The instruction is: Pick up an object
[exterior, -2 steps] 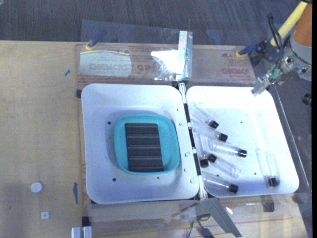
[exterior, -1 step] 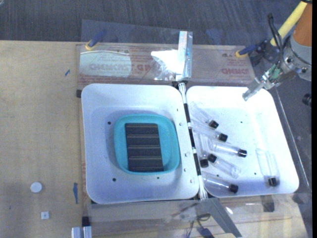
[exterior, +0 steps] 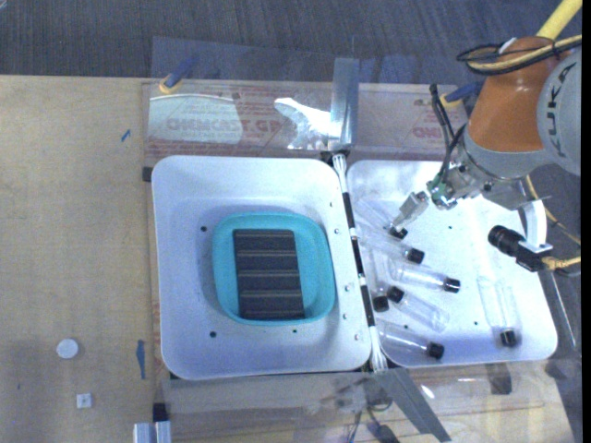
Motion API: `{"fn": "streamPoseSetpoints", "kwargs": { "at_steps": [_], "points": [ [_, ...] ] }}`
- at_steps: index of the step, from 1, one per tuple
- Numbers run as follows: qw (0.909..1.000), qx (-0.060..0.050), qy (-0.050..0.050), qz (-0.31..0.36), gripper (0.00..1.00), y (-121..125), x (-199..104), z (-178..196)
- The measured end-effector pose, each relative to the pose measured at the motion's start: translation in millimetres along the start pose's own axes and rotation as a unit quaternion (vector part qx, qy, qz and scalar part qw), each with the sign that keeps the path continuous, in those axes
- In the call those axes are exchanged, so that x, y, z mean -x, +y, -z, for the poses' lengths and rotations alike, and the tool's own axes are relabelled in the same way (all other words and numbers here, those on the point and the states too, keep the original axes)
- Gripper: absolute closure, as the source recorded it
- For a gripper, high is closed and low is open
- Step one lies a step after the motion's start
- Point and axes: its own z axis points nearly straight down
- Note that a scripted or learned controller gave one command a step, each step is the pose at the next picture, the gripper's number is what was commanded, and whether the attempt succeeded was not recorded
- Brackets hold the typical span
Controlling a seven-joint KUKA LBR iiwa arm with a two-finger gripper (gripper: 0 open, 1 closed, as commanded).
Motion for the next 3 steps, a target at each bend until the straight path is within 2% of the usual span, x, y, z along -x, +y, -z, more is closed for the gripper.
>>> {"fn": "streamPoseSetpoints", "kwargs": {
  "at_steps": [1, 2, 3],
  "points": [
    [0.9997, 0.016, -0.008, 0.017, 0.00, -9, 4, -49],
    [0.9999, 0.000, 0.000, 0.016, 0.00, -69, 16, -13],
    [0.9980, 0.002, -0.002, 0.063, 0.00, -51, 39, -73]
  ]
}}
